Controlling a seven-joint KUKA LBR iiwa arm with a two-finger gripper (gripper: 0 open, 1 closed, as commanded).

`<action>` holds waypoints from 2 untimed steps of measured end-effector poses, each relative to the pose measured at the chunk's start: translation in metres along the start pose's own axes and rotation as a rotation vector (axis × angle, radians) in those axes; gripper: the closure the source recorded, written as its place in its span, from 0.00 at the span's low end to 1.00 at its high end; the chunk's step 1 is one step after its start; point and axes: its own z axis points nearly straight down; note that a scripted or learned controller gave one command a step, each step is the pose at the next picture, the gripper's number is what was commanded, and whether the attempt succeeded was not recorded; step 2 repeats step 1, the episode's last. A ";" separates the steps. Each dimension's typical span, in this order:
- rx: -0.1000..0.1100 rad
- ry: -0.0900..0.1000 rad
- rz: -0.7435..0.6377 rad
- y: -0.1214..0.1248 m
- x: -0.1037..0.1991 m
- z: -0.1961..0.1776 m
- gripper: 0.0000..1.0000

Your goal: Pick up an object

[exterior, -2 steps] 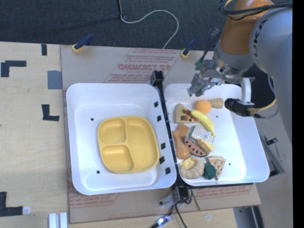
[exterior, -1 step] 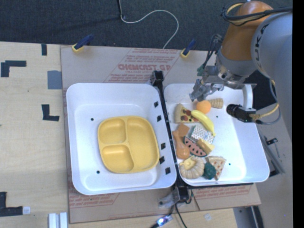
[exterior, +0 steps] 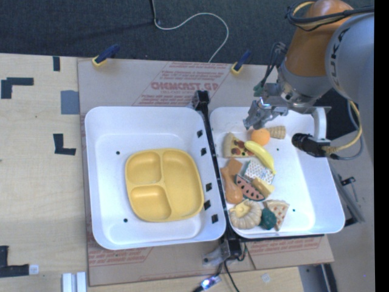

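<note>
**Hand poised over the toy orange in the right bin**

The hand (exterior: 258, 117) hangs at the pile's twelve o'clock, just above a toy orange (exterior: 260, 137), likely its target; whether it is wide or narrow I cannot tell. The orange is small, round, smooth, touching a banana (exterior: 260, 155). The yellow tray (exterior: 163, 184) fills the left bin (exterior: 103, 163).

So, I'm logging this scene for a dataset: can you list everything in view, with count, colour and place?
White bins: 2, side by side on the bench.
Divided plate: 1, yellow, in the left bin.
Toy foods: a mixed pile, left part of the right bin; it includes a banana, yellow, an orange and a watermelon slice.
Cardboard sheet: 1, brown, under the bins.
Clamps: 2, blue and yellow, at the sheet's far edge.
Cable: 1, white, beyond the bench.
Gripper: 1, above the orange.
</note>
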 end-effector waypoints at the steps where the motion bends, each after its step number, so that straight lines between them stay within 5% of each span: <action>1: 0.000 -0.001 0.000 0.005 -0.008 -0.002 1.00; 2: 0.000 -0.001 0.000 0.005 -0.008 -0.002 1.00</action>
